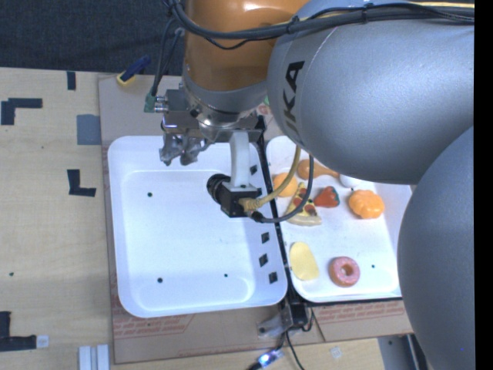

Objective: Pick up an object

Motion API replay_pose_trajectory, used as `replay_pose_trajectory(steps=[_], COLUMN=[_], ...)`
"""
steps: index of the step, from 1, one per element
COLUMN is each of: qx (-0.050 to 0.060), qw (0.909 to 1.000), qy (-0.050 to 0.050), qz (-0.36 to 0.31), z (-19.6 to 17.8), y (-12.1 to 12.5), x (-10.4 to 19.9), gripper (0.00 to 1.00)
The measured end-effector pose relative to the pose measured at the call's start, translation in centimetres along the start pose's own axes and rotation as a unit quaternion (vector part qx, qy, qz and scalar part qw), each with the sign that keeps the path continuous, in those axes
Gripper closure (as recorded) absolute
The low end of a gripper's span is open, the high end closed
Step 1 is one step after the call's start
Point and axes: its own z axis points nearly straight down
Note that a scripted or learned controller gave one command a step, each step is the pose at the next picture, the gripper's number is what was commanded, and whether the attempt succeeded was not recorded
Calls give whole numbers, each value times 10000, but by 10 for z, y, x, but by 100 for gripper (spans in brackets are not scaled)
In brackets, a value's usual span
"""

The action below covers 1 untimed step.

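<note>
Overhead slanted view of the bench. The grey arm [370,91], with its orange band [239,29], enters from the right and covers much of the right bin [385,287]. The gripper [179,154] hangs over the far edge of the left bin [185,245]; nothing is visible between its fingers, and whether they stand wide or narrow cannot be told from this angle. A black-and-white fitting with a cable [266,199] hangs just beside it, over the left bin's right side.

The candidate objects lie in the right bin: a pink doughnut [344,270] near the front, a pale yellow piece [303,261] just left of it, an orange fruit [365,203], a red piece [327,197] and a pizza slice [306,213]. The yellow piece's long axis runs roughly front to back. The arm hides the bin's far portion.
</note>
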Motion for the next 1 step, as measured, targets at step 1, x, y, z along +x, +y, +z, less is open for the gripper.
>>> replay_pose_trajectory(steps=[1], qx=[132], qw=[9999], qy=[-65], qz=[15], z=[110], y=[-31], x=[-2], gripper=[100])
